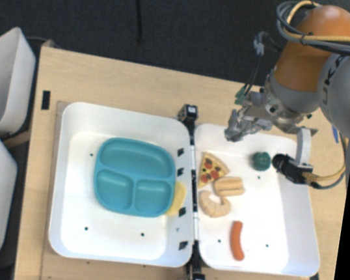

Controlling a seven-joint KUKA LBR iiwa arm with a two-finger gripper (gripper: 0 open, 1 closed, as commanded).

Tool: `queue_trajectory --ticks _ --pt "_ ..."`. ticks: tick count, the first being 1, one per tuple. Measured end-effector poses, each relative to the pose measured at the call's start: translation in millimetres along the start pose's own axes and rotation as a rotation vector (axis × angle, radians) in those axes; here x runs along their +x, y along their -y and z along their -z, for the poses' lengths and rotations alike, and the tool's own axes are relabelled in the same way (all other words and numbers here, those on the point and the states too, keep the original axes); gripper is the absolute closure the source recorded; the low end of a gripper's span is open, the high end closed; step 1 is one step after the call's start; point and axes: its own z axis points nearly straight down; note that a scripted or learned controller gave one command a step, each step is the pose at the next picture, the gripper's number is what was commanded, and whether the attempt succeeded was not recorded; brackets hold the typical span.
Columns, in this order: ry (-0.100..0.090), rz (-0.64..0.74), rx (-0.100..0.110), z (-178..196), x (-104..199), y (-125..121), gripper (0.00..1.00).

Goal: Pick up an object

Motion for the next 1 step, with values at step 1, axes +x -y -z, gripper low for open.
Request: queue_trajectory --ticks 1 --pt "0.0 0.001 0.001 -11.5 60.1 -1.5 1.0"
